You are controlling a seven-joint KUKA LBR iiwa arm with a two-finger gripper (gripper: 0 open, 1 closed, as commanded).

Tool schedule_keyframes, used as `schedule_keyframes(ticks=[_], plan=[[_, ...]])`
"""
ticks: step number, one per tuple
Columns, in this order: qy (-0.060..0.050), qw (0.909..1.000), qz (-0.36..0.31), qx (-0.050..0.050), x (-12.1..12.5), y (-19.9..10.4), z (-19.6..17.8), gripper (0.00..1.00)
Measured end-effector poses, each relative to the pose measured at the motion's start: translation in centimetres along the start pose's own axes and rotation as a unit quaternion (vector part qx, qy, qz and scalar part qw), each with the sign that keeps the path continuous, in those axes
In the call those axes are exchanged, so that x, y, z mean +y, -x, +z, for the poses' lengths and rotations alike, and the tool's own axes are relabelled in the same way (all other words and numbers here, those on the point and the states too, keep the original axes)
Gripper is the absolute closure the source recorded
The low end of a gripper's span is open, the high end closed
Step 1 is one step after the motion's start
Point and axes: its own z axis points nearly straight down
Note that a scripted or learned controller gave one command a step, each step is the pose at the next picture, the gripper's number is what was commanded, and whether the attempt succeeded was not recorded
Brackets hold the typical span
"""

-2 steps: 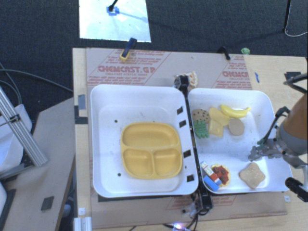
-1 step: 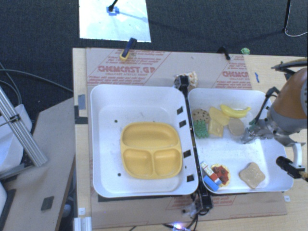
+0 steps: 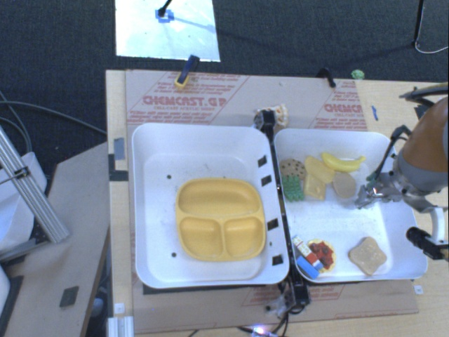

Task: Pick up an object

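A robotics lab, this: desk [image 3: 231,93] on dark carpet [image 3: 56,41], aluminium framing [image 3: 31,188] at nine o'clock, cables [image 3: 424,27] at one o'clock.

The arm [image 3: 429,156] is grey with an orange band above its wrist, ending in a small metallic grey gripper [image 3: 366,195] with dark cabling alongside.

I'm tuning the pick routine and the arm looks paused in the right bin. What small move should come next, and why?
Probably a short shift toward the bin's middle and down: the gripper sits just right of the tan round piece, with nothing visibly between its fingers, so that piece is the nearest candidate.
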Motion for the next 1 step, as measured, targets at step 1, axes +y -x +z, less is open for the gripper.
schedule_keyframes(ticks=[1], plan=[[0.001, 1.0, -0.002, -0.001, 0.1, 0.01, -1.06, 1.0]])
